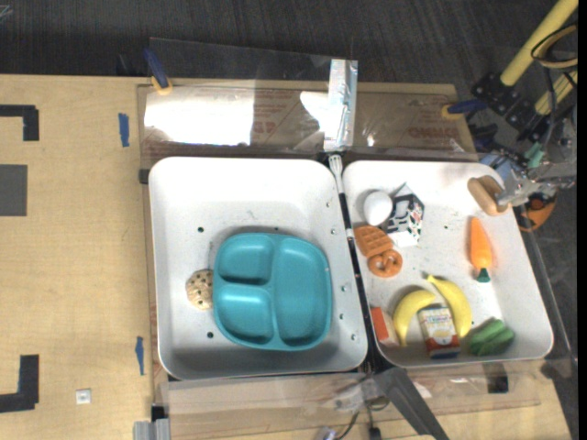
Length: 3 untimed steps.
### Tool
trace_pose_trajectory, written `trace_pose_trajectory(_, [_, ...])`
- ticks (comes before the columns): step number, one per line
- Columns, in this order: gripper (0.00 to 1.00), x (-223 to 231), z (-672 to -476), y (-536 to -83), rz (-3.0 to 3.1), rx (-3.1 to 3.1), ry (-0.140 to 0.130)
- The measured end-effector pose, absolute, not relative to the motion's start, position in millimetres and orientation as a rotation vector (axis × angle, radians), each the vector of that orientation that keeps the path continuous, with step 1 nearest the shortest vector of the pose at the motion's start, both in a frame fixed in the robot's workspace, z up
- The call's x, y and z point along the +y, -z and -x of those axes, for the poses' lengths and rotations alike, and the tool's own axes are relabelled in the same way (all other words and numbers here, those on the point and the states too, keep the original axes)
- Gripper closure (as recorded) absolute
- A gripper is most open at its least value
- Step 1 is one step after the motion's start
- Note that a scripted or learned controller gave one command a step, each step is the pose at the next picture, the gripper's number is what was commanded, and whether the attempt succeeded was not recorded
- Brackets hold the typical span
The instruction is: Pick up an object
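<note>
At the frame's right edge the pincer (530,183), grip state unclear, hovers near the tan wooden-looking piece (487,194), seemingly poised to grab it.

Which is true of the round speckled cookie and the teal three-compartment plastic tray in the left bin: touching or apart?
Touching. In the camera view, the cookie sits against the left edge of the teal tray, with no white bin floor visible between them.

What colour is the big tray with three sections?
The divided tray is teal, seen in the camera view.
</note>
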State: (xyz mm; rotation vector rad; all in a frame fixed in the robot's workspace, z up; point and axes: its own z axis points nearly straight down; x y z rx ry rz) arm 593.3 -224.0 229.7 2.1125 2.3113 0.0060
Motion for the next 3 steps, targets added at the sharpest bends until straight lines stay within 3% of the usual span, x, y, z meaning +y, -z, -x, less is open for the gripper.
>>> trace_pose_trajectory(1, [1.00, -198.7, -575.5, -363.1, -2.098, 2.322, -0.009])
trace_pose_trajectory(2, [1.00, -178.1, -507.4, -289.5, -2.148, 2.296, 0.003])
trace_pose_trajectory(3, [1.00, -166.4, -479.8, -274.5, -2.045, 2.387, 0.000])
